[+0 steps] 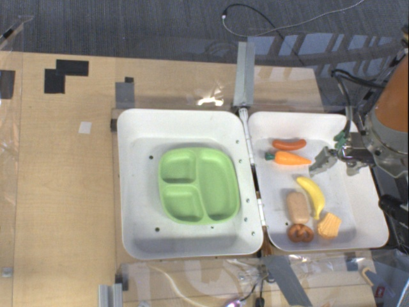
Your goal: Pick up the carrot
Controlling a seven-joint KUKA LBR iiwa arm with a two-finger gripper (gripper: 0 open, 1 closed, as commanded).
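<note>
Over on the left, the left bin [128, 171] carries a green divided plate [198, 185], sitting square in the middle, likely a drop-off spot, though the task only asks for a lift. Moving across the seam into the right bin [367, 235]: a red sausage [289, 144] lies near the top, and just below it, almost parallel, the carrot [291, 160], orange with its green stub pointing left. Further down, a banana [312, 196], a bread roll [296, 205], a brown round piece [300, 233] and a yellow corn piece [329, 224] are bunched together, well clear of the target. And here's the gripper [323, 160], reaching in low from the right, tip just beside the carrot's right end. Whether the jaws are apart or together I can't tell. Nothing gripped yet, by my read. The wrist sits near level, angled leftward.
</note>
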